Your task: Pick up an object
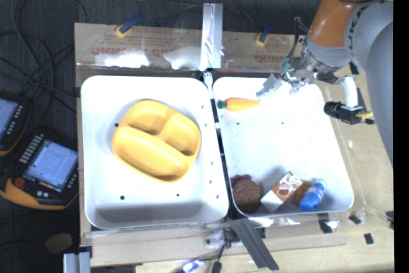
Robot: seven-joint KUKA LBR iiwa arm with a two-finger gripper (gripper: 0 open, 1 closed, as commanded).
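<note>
The right bin [332,137] holds an orange carrot [239,103] lying at its far left corner. Along its near edge sit a brown round lump [246,192], a small white and red carton [284,190] and a blue bottle [312,196]. A large yellow bread-shaped object [156,137] lies in the left bin [96,188]. My gripper [268,87] hangs over the far edge of the right bin, just right of the carrot's tip and slightly above it. Nothing shows in its grasp.
The grey arm with its orange band [332,22] comes in over the right bin's far right corner. A raised divider [217,137] separates the two bins. Clear plastic sheeting [166,48] lies behind them. A handheld control pendant [41,166] rests on the floor at left.
</note>
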